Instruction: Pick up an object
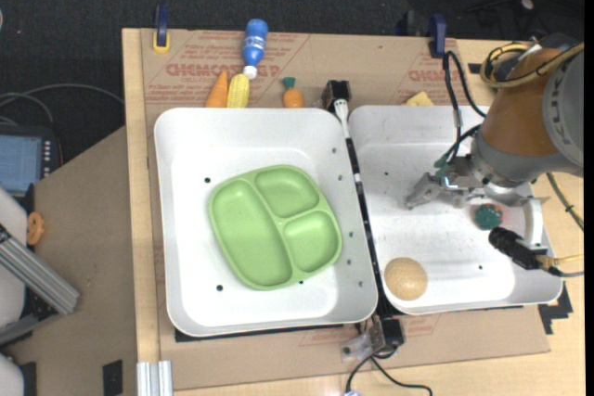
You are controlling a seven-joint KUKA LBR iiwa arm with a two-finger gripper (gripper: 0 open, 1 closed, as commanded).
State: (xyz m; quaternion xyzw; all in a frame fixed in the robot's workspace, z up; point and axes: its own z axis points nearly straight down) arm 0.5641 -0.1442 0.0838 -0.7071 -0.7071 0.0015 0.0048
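Item: tan ball, round and smooth-looking, lying loose on the floor of the right bin at about 7 o'clock of that bin, close to the near wall and just beside the divide between the two bins. Judged light and probably firm or slightly yielding; the curved surface likely rolls away if nudged off-centre, so hold is best taken across its widest middle from straight above. Second candidate: a small teal and dark piece at 3 o'clock of the same bin, near the right wall, partly masked by the arm; material and shape cannot be told. Gripper: at the bin's centre, toward 12 o'clock of the ball and well apart from it, metal fingers spread apart with nothing between them. Left bin: holds a green three-part plate at its centre. Beyond the bins, at 12 o'clock on the bench: blue-capped bottle, toy corn, toy carrot.
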